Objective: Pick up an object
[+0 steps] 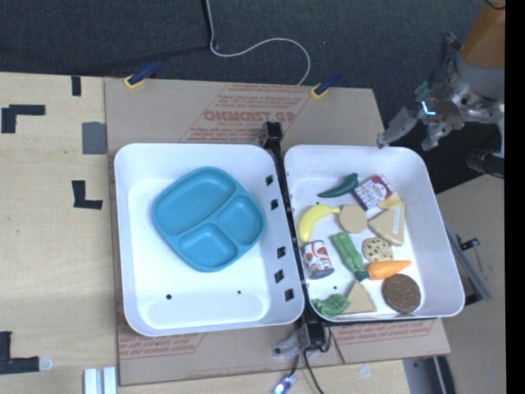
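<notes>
- The gripper (408, 126) hangs off the upper right corner of the right bin (439, 220), outside its rim, with nothing between its fingers; they look spread apart, one reaching left toward the rim and one lower to the right.
- The arm's orange band (482, 35) sits at the view's top right, above the grey wrist.
- The right bin holds all the toy food, crowded in its middle and lower part: a green pepper (338, 186), a dark red packet (370, 192), a yellow banana (314, 217), a tan round piece (353, 218), a wedge of cheese (391, 223), a cookie (376, 249), a green pod (348, 252), a small can (317, 258), a carrot (386, 268), a brown round patty (402, 292) and a green leaf (331, 305).
- Bare white floor lies along the bin's top edge and right wall, nearest the gripper.
- The left bin (131, 220) carries a blue divided plate (208, 217); bare room runs along its lower edge.
- Both bins sit touching on a cardboard sheet (238, 109) on the surface (49, 220).
</notes>
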Robot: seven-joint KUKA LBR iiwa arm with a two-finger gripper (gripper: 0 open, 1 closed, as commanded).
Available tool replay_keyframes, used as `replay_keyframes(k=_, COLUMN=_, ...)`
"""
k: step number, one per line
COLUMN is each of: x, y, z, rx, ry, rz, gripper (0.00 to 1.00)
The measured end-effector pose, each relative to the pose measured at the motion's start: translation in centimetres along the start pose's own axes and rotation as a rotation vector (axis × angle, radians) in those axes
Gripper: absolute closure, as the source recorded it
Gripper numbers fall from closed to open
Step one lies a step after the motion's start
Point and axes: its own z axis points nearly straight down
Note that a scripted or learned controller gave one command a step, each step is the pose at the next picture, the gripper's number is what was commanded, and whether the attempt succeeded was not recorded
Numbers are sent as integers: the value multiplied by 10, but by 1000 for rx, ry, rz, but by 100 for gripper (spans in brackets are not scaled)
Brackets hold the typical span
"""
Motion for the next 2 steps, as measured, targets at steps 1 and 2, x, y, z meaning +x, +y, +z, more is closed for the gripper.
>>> replay_keyframes(k=1, x=41, y=-58, z=-159, rx=-18, ry=-2, rz=-4, gripper=0)
replay_keyframes(k=2, x=39, y=-57, z=-157, rx=-1, ry=-2, rz=-1, gripper=100)
